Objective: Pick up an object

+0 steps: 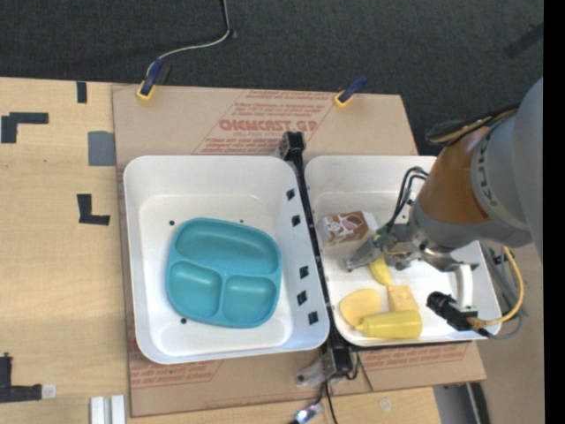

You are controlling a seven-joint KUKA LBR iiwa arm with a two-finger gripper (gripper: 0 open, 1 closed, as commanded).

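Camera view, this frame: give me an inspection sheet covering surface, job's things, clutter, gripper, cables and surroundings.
Surface: two white bins side by side on a cardboard sheet; left bin, right bin.
Job's things: in the right bin, a brown packet, a yellow bottle, a pale yellow disc and small yellow pieces.
Clutter: a teal divided plate in the left bin.
Gripper: gripper low in the right bin, beside the yellow pieces; nothing seen between its fingers.
Cables: a grey cable across the dark floor; a yellow one by the arm.
Surroundings: wooden bench, clamps on the cardboard.
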